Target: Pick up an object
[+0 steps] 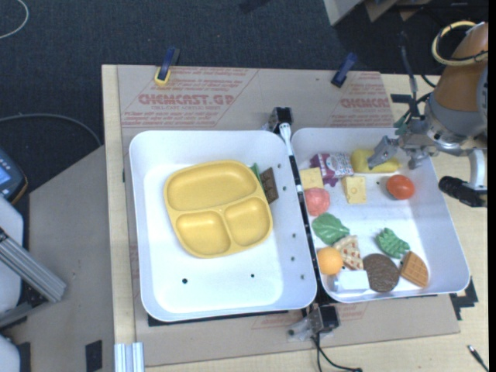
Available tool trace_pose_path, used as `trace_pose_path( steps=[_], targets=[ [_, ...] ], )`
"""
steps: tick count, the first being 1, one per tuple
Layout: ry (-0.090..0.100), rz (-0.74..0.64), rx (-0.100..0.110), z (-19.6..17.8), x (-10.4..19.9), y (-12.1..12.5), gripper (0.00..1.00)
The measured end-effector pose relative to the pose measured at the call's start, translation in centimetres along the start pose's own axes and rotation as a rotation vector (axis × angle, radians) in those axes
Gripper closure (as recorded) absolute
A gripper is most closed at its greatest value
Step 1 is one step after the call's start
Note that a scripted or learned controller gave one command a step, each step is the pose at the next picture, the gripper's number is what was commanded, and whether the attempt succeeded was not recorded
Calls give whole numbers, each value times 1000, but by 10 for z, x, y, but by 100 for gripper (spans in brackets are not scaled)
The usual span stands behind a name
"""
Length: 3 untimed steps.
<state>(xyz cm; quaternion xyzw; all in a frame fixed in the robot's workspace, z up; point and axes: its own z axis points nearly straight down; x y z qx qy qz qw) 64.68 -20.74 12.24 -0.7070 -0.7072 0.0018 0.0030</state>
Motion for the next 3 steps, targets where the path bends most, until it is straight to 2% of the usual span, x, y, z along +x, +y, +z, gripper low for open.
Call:
trace_pose_path(
  steps=[1,2,3],
  targets=[
    [1,-3,14,41,-1,-4,0],
    [-2,-1,1,29,0,-1,100],
    [-5,1,-13,-26,-8,-7,100]
  ],
)
